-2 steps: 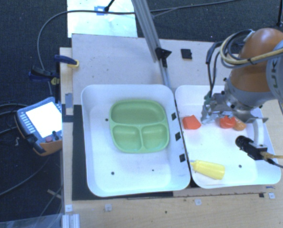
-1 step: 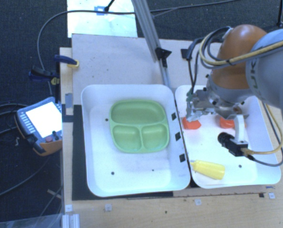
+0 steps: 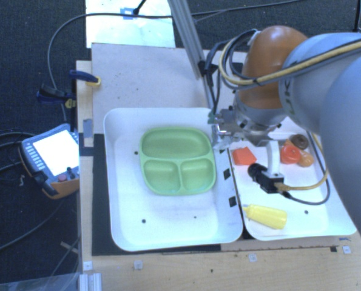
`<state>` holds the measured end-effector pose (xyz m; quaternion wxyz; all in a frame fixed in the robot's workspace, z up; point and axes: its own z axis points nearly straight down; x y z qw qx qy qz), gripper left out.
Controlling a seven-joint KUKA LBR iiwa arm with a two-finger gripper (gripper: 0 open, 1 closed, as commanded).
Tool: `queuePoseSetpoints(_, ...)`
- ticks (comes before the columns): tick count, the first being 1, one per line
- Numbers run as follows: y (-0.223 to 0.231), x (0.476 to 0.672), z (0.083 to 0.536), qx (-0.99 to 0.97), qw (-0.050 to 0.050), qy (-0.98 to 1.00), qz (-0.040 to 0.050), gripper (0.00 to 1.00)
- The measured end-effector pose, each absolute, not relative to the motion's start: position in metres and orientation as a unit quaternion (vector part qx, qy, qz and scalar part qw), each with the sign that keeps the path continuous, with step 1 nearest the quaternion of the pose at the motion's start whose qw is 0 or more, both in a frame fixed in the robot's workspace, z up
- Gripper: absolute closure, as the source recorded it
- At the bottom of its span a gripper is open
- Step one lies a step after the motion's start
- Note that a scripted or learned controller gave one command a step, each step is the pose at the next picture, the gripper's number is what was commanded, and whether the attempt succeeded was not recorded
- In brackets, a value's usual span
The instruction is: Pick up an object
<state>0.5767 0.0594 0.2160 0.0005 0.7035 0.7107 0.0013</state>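
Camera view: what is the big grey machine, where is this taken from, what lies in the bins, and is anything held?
One fixed camera above the bench looks down at a slant. The grey robot arm with an orange band reaches in from the right; its two-finger gripper hangs over the seam between two shallow white bins. The left bin holds a green three-compartment plastic plate. The right bin holds an orange-red block, a long yellow plastic item, and a small orange piece beside a brown round one. Whether anything is held cannot be seen.
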Motion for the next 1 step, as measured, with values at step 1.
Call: queuePoseSetpoints(1,0.1031,0.5895,0.2159,0.704,0.000,0.710,0.0017,1.00)
